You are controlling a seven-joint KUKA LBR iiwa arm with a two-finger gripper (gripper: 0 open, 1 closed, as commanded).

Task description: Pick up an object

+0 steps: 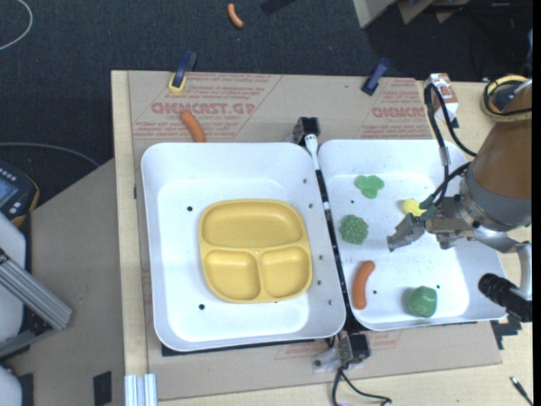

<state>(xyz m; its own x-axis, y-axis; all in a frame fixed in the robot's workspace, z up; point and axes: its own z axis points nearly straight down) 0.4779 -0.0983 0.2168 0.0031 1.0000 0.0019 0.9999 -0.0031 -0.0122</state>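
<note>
You are looking down on two white bins set side by side on a bench; the right bin (473, 307) carries the loose objects; a flat light-green piece (368, 185) lies toward its far side, a bumpy dark-green broccoli-like piece (353, 228) sits below that near the bin's left wall, an orange sausage (363, 283) lies nearer you, roughly upright in the frame, and a rounded green object (421, 301) rests toward the near right corner; a small yellow object (411, 206) shows just above the gripper (404, 233), touching or overlapping it in this view, and you cannot tell whether it is gripped.

The gripper reaches in from your right over the middle of the right bin, its grey tip pointing left and down, well apart from the sausage and the rounded green object, near the broccoli-like piece; whether its jaws are spread or pressed together you cannot tell from this angle.

The left bin (169, 227) holds a yellow three-compartment tray (254, 250) at its centre; beyond the bins, a second orange sausage (193, 126) lies on the board (254, 100), and a third, small orange piece (235, 14) lies on the dark floor.
</note>
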